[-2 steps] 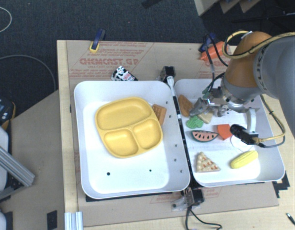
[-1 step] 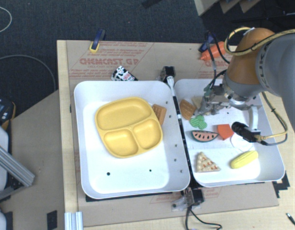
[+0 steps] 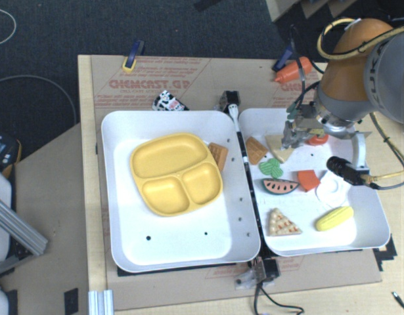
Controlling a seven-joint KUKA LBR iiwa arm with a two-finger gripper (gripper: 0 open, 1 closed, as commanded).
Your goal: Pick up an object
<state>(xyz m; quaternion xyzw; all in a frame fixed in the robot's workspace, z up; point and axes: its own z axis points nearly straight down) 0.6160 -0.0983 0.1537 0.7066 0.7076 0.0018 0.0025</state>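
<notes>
My gripper (image 3: 291,136) hangs over the back of the right bin (image 3: 379,205), its tip right at a pale yellow cheese wedge (image 3: 278,152). Its body hides whatever lies under the tip. A small red piece (image 3: 317,138) peeks out just right of the gripper. Close by lie a brown toast piece (image 3: 256,150) and a green leafy piece (image 3: 271,169). Nearer the front are a watermelon slice (image 3: 280,186), an orange-red block (image 3: 307,180), a white disc (image 3: 329,189), a pizza slice (image 3: 281,222) and a yellow corn-like piece (image 3: 334,218).
The left bin (image 3: 123,228) holds a yellow divided plate (image 3: 177,174) with a brown waffle piece (image 3: 219,155) at its right rim. A black cable end (image 3: 345,170) off the arm hangs over the right bin. An orange clamp (image 3: 290,71) sits behind the bins.
</notes>
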